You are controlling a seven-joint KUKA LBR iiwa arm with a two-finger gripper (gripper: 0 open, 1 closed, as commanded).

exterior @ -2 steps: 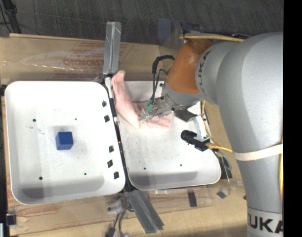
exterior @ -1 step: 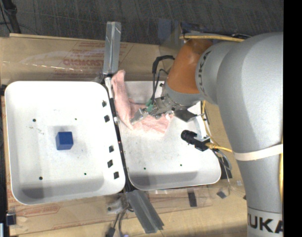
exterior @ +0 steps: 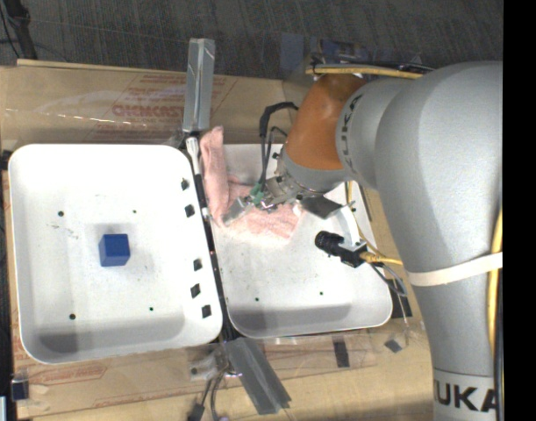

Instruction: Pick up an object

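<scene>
White capital letters — "UKA", the visible part of the maker's name — stand on the grey arm base (exterior: 465,397) at the lower right, cut off at the left by the arm's own edge. Faint red print runs across the cardboard sheet (exterior: 101,103) under the bins, above the left bin — several lines of it, too pale and blurred to read. A similar reddish line shows on the cardboard's lower left edge, equally unreadable.

Floor (exterior: 118,16): dark grey, carpet-like texture, across the top of the view.
Worktop (exterior: 92,95): brown cardboard sheet with faded red print, lying under the bins.
Cables (exterior: 9,7): dark, running at the top left corner.
Light: even and soft, with faint shadows.
</scene>
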